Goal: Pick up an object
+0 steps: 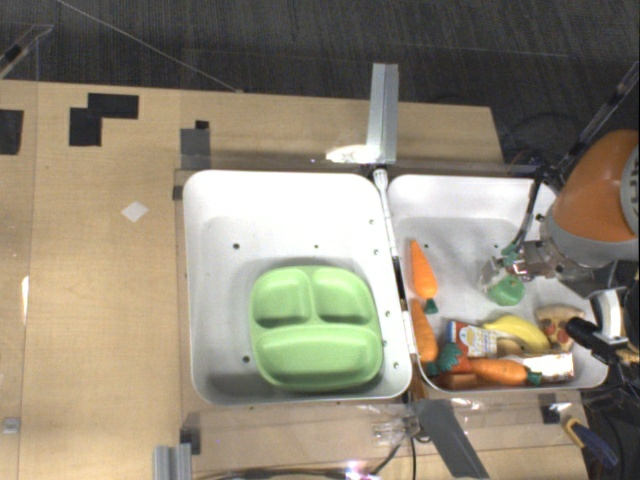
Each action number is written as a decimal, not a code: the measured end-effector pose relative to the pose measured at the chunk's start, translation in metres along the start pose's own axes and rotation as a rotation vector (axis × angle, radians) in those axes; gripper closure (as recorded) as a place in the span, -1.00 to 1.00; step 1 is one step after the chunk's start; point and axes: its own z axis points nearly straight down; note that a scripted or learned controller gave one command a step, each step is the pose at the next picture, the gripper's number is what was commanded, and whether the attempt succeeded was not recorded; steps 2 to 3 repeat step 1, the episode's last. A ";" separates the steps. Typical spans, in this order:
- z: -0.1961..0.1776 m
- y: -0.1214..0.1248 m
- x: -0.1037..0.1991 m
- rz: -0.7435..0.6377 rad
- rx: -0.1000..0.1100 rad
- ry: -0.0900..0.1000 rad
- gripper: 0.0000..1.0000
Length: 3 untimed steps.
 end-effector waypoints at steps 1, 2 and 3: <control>-0.080 0.069 0.083 -0.014 0.022 0.002 1.00; -0.080 0.069 0.083 -0.014 0.022 0.002 1.00; -0.080 0.069 0.083 -0.014 0.022 0.002 1.00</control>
